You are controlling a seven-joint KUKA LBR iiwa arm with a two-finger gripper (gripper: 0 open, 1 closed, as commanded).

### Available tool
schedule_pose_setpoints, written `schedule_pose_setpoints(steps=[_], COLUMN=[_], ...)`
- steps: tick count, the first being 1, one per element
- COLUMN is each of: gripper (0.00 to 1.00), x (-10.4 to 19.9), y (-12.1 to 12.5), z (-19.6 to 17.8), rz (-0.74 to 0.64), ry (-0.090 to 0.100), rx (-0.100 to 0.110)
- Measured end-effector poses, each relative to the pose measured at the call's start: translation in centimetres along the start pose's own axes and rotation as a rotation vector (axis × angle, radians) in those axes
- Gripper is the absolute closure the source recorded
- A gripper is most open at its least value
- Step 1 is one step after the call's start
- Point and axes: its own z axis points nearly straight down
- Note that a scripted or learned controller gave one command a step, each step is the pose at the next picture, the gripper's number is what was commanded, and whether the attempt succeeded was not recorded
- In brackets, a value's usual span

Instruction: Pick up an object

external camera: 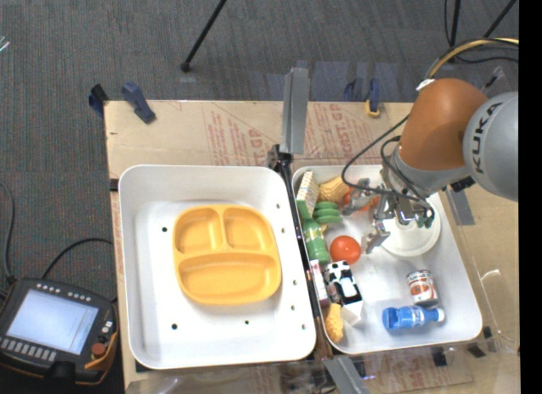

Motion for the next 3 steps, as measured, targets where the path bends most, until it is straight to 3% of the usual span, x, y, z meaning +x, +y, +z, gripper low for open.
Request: schedule_pose_setpoints(steps=[1, 2, 3], gripper=[0.00, 0.00, 0.00], x=[6.9, 13.2, 6.2], y=[1.2, 0.6, 5.8], z=[-0.3, -0.1, -0.3], rz=[0.050, -0.029, -0.159], ry=[-0.018, -0.017, -0.020], rx=[0.006, 0.007, 0.014])
